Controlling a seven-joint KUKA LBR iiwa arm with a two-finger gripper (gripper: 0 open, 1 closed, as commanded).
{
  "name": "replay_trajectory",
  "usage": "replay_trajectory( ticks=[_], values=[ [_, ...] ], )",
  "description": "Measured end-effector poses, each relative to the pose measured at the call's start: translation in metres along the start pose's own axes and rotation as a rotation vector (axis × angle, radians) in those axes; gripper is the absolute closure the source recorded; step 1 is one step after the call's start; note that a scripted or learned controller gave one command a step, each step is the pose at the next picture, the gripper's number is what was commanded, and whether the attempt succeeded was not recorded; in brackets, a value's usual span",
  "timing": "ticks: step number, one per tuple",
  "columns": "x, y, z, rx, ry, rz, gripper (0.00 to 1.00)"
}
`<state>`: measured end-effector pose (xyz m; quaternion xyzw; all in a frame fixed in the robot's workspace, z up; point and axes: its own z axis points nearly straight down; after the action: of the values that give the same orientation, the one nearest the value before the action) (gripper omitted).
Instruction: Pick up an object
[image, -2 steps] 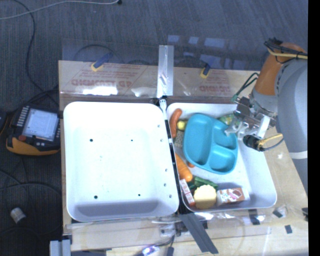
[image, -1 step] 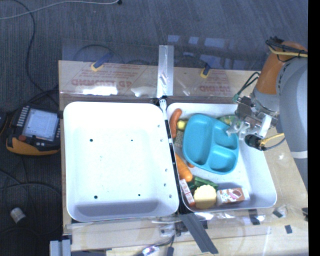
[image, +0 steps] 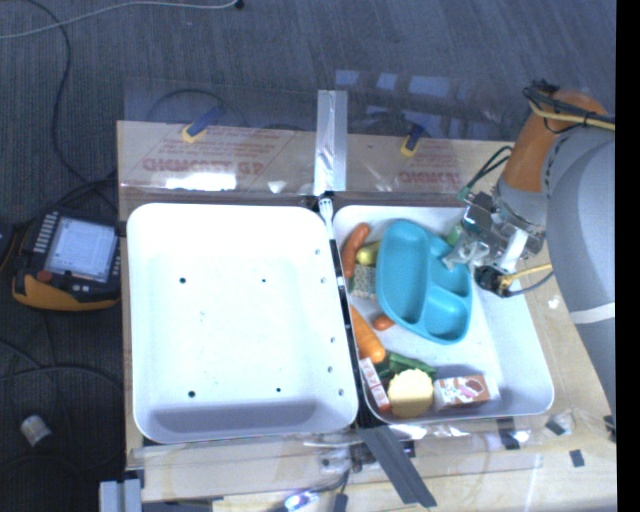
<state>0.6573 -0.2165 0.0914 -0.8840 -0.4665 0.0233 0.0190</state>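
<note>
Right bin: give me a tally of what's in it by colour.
Blue: 1, the divided dish
Orange: 2, carrots
Yellow: 1, block
Red-and-white: 1, carton
Green bits under the dish are too hidden to count.
Total: 5

The blue tray (image: 425, 280) hides most of a carrot (image: 353, 248) (and whatever lies beneath) near the right bin's (image: 520, 345) far-left corner.

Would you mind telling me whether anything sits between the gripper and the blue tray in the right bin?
Nothing visible does. The gripper is at the blue tray's upper right rim, in the right bin. The carrots, the yellow block and the small carton lie on the tray's far side or below it.
</note>
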Motion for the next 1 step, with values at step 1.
replay_trajectory(
  ticks=[1],
  values=[
    [-0.002, -0.0016, -0.0069, 0.007, -0.01, -0.002, 1.0]
  ],
)
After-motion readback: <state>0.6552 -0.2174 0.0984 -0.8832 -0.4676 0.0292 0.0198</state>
